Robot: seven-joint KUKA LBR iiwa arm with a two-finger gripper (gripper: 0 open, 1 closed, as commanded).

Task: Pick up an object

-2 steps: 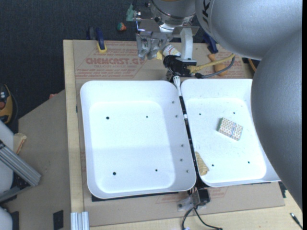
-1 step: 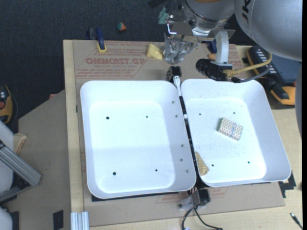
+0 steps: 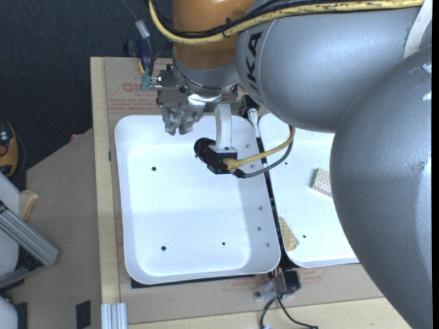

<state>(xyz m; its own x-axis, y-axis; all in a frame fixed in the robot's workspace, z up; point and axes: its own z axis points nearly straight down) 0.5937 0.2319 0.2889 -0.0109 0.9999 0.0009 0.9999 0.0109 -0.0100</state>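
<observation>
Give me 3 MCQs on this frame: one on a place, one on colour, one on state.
1. Where is the tool?
A. Over the far edge of the left bin
B. Over the near edge of the right bin
C. Beyond the bench, over the floor

2. What colour is the band above the wrist?
A. Blue
B. Orange
C. Green

3. Where does the small speckled object lie?
A. Between the tool's tips
B. Flat in the right bin
C. On the cardboard outside the bins

Answers:
1. A: the tool hangs at the left bin's far rim.
2. B: the band reads orange against the grey arm.
3. B: the object rests on the right bin's floor, well apart from the tool.
</observation>
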